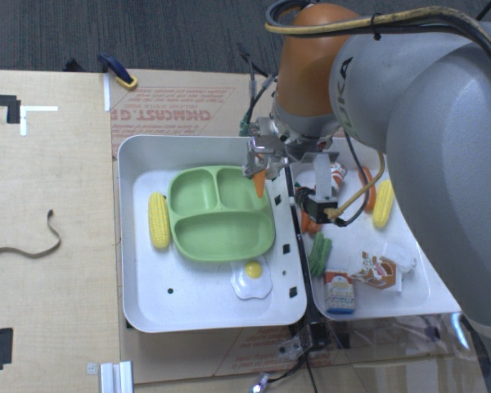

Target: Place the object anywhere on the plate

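Mirrored red lettering on cardboard (176,109), unreadable. Gripper (260,170) clenched on small orange carrot-like object (259,186), at 3 o'clock rim of green divided plate (221,215). Corn cob (158,219) at plate's 9 o'clock.

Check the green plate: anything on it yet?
Empty. All three compartments of the green plate show bare green. The corn cob lies beside its left edge, and the fried egg below it, both on the bin floor.

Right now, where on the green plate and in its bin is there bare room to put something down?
The green plate has three bare compartments. Bin floor is bare below the plate, left of the fried egg. The right bin is crowded around the milk carton and corn.
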Action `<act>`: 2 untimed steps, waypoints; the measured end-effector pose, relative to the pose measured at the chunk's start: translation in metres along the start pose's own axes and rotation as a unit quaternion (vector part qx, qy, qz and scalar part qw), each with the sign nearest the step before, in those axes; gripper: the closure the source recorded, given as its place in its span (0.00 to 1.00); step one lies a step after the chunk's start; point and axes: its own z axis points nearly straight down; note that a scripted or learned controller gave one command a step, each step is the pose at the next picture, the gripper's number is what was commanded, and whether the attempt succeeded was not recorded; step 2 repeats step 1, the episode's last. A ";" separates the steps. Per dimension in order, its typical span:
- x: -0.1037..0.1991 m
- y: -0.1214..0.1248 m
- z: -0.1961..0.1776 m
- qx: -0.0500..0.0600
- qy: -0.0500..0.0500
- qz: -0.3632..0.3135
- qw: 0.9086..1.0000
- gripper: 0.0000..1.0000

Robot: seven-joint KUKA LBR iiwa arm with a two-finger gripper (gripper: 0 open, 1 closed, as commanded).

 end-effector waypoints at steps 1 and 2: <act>0.000 0.000 0.000 0.000 0.000 0.000 1.000 0.00; 0.000 0.000 0.000 0.000 0.000 0.000 1.000 0.00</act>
